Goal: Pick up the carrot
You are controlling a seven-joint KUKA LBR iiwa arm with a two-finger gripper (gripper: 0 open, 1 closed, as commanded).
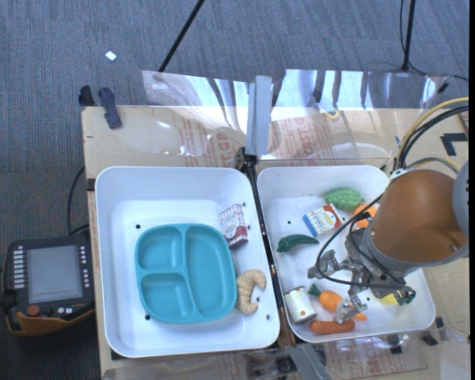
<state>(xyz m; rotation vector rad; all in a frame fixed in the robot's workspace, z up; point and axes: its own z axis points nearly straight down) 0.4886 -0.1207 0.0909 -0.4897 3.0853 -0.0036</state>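
Gripper [356, 299] low in right bin [301, 182], lower right of frame. Carrot [332, 327] lies just below-left of it, ungripped. Finger state: cannot tell.

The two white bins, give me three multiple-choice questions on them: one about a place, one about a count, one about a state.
1. Where does the teal plastic divided plate lie?
A. left white bin
B. right white bin
C. on the bench

2. How many compartments has the plate?
A. two
B. three
C. five

3. How does the small orange carrot with green top stand?
A. lifted above the bin
B. lying on the right bin's floor beside the hand
C. resting on the plate

Answers: 1 A, the plate fills the left bin's floor. 2 B, two ridges split it in three. 3 B, the carrot lies flat by the hand.
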